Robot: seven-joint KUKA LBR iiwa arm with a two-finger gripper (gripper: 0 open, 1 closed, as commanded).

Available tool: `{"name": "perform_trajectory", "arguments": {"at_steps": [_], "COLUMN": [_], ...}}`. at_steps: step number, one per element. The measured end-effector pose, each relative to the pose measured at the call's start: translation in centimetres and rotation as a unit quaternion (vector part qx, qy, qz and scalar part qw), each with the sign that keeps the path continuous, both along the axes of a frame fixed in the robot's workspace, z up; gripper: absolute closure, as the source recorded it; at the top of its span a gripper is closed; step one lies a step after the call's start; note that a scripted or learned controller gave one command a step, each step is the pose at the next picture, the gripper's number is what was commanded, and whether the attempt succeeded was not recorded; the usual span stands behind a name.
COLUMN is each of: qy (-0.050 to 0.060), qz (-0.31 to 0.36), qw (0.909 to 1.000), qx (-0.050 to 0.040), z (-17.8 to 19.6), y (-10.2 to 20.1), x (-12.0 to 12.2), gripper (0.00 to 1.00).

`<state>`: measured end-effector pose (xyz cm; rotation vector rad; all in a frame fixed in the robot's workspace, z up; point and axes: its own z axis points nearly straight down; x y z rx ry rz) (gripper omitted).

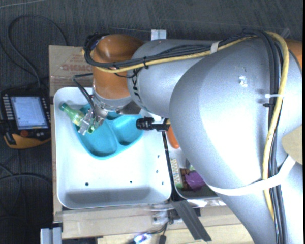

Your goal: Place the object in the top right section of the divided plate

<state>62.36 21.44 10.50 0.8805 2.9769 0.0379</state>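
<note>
A blue divided plate [112, 136] lies in the upper part of the left white bin [112, 187]. A green bottle-like object [71, 111] lies slanted at the plate's upper left edge, its far end toward the bin's top left corner. My gripper [86, 122] hangs from the orange wrist band [114, 67] and sits right on the lower end of the green object, over the plate's left rim. The grey arm hides the plate's upper part.
The right bin [179, 192] is mostly hidden under the arm; in it I see a purple object [194, 180], an orange object [173, 139] and a small printed packet [178, 176]. A teach pendant [23, 115] lies off the bench at the left.
</note>
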Motion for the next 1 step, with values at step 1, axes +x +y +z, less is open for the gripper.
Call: {"name": "perform_trajectory", "arguments": {"at_steps": [1], "qy": [0.000], "qz": [0.091], "qw": [0.9958], "qx": [-0.0121], "z": [-0.43], "y": [0.42], "x": [-2.06], "gripper": [1.00]}}
